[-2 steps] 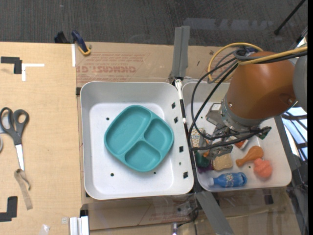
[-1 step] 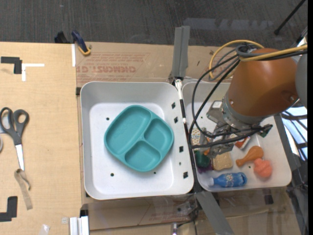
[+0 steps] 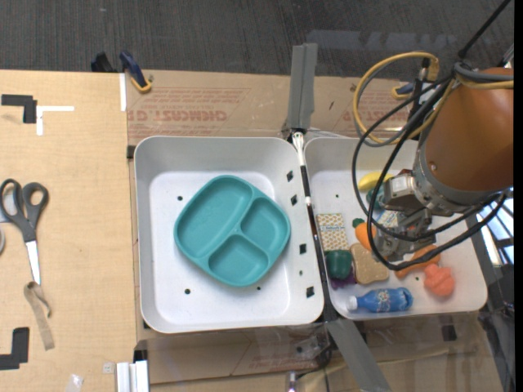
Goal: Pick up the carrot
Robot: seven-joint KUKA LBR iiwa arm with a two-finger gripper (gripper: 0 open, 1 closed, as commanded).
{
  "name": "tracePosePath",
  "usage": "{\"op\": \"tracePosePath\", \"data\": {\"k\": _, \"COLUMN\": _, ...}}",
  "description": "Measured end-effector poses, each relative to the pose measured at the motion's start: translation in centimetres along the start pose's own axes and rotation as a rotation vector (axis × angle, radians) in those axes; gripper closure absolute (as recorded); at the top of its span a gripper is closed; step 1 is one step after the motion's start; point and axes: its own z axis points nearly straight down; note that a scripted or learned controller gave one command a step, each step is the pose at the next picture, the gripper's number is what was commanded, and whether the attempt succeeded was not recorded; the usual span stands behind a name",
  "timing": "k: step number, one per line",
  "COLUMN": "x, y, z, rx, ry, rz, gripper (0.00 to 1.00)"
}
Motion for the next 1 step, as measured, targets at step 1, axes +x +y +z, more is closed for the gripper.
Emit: {"op": "tracePosePath", "data": {"k": 1, "x": 7.77, "y": -2.69, "z": 10.4, "rx": -0.004, "ry": 0.0, "rz": -0.233, "gripper": 1.0}}
